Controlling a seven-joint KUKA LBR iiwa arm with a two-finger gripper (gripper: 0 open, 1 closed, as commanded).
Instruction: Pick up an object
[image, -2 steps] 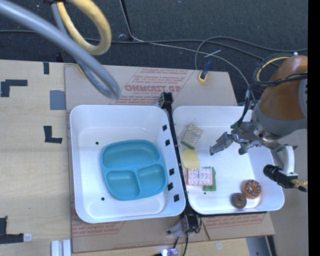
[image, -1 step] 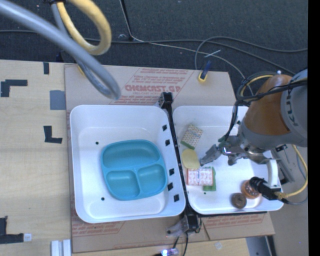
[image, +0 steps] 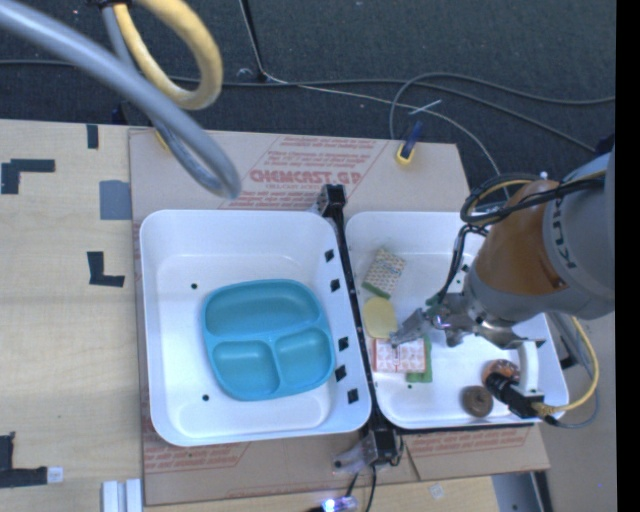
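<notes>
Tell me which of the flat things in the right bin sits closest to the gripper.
The red-and-white patterned card with the green edge: the gripper hovers right at its top. The yellow piece lies just beyond, and the checkered packet is farthest up the right bin.

arm: comes in from the right, grey with the orange band, bent down low
gripper (image: 408, 333): pointing left, tips down near the bin floor

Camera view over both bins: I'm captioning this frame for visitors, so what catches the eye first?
The blue divided tray in the left bin stands out most. Next comes the grey arm with its orange band, its gripper low in the right bin over a yellow sponge and a printed card.
</notes>
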